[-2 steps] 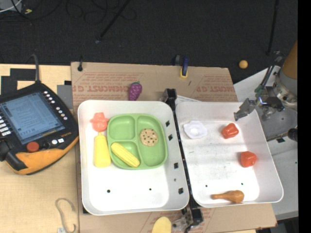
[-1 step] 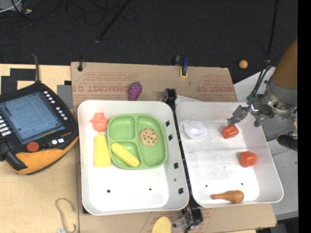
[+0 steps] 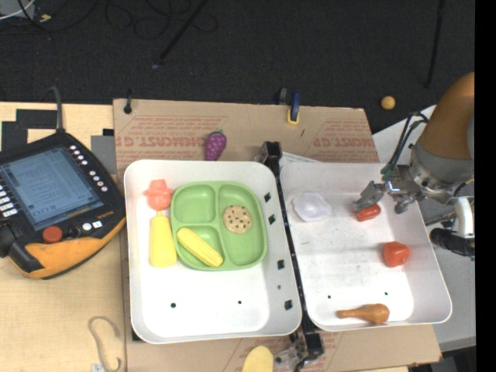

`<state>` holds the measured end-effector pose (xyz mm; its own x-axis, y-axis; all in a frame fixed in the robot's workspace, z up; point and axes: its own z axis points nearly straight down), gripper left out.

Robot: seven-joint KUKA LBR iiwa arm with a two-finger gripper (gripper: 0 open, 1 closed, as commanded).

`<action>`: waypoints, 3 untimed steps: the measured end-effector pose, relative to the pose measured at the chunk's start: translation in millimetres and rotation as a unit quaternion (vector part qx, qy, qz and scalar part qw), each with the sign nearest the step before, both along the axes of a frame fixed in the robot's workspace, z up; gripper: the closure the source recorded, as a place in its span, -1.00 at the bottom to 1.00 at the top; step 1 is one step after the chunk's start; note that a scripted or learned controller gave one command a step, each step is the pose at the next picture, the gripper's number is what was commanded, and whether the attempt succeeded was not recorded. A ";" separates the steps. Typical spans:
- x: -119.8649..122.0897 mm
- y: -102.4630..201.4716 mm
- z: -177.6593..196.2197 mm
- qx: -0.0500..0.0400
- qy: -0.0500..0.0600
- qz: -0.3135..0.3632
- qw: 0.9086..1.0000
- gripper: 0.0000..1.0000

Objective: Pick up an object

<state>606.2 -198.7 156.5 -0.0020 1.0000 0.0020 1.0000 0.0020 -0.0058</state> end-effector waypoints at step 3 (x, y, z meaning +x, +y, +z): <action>0.2 8.5 -58.5 0.000 -0.002 0.000 1.000 1.00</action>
<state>606.4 -190.3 98.0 -0.0017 1.0000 0.0013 1.0000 0.0017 -0.0016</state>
